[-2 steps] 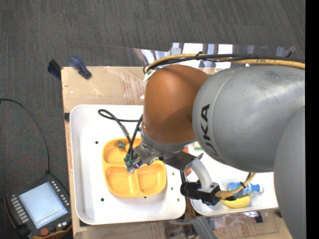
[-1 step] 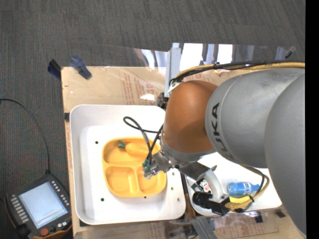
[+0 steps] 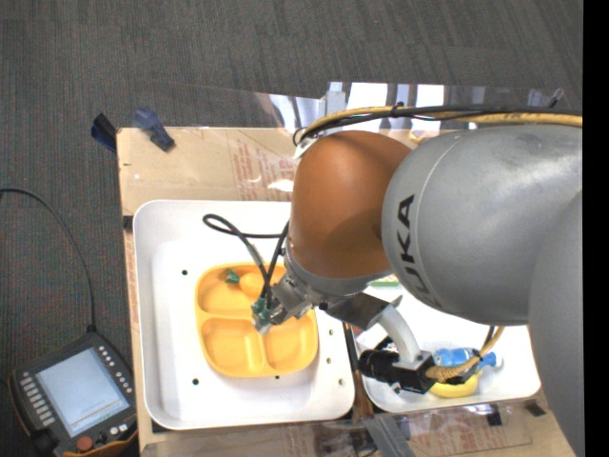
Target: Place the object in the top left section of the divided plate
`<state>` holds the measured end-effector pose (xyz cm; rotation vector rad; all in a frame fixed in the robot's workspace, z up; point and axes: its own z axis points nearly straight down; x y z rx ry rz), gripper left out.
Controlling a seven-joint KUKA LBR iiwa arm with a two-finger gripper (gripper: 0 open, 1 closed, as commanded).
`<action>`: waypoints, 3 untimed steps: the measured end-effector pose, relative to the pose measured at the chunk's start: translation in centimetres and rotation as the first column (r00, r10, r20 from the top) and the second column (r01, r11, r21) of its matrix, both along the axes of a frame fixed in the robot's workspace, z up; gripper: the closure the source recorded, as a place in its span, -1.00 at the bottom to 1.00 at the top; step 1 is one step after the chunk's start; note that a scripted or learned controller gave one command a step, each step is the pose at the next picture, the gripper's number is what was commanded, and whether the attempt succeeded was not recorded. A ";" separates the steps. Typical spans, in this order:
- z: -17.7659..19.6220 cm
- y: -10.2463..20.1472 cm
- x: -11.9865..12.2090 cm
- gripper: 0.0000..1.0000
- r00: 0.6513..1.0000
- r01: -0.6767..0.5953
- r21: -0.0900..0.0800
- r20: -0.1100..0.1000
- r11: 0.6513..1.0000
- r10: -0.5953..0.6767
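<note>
Hovering gripper (image 3: 264,314) over glossy yellow divided plate (image 3: 243,346) in white bin (image 3: 162,350).

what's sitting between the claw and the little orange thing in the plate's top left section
In the camera view, just bare yellow plate floor separates the claw from the orange object.

Grey arm (image 3: 485,217), black KUKA lettering, glossy orange band (image 3: 343,208), black and yellow cables along it

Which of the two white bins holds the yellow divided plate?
The left bin holds the yellow divided plate. The right bin, partly hidden under the arm, holds a banana and a blue item instead.
</note>
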<state>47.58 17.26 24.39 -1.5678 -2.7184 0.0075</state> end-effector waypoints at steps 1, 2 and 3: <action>-6.0 -4.1 0.0 1.00 0.997 0.080 0.000 -0.003 0.997 -0.080; -2.0 0.0 0.0 1.00 0.994 -0.113 0.001 0.000 0.994 0.113; -9.0 -5.1 -0.1 1.00 0.957 -0.291 0.003 -0.003 0.957 0.291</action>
